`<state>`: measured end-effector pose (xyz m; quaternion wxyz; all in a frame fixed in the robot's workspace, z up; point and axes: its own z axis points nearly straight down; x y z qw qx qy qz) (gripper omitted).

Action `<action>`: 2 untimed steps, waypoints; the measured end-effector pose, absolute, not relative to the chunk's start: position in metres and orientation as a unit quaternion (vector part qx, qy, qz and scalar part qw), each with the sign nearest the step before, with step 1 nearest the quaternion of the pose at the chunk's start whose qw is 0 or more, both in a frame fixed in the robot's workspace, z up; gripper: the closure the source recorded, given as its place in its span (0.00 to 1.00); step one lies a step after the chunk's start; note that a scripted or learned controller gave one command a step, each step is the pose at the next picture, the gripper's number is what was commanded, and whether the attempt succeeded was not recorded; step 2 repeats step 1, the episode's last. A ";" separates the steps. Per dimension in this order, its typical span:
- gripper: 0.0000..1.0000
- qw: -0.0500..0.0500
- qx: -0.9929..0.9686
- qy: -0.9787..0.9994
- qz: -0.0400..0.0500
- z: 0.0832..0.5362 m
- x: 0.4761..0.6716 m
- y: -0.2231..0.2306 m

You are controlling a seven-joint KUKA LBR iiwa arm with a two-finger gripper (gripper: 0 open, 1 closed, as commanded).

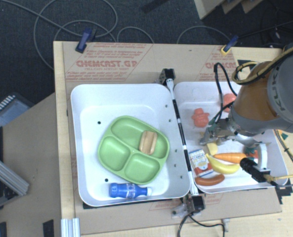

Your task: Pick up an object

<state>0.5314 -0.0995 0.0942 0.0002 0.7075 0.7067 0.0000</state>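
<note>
My gripper (213, 134) hangs low in the right bin (195, 90), near its middle. It sits just above the upper end of a yellow banana (221, 164) and just below and right of a pink toy (200, 116). An orange carrot (230, 157) lies across the banana. A small printed packet (199, 159) and a brown sausage (209, 179) lie at the bin's front left. The arm partly hides a second pinkish thing (229, 99) at the back. Nothing can be made out between the gripper's tips.
The left bin (82, 100) holds a green divided plate (116, 154) with a tan bread roll (147, 142) in its right compartment. A blue bottle (129, 191) lies at that bin's front. A black rail (178, 127) runs between the bins.
</note>
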 end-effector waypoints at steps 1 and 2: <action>1.00 0.000 0.707 0.708 0.001 0.190 0.575 -0.017; 1.00 0.000 0.707 0.708 0.001 0.190 0.575 -0.017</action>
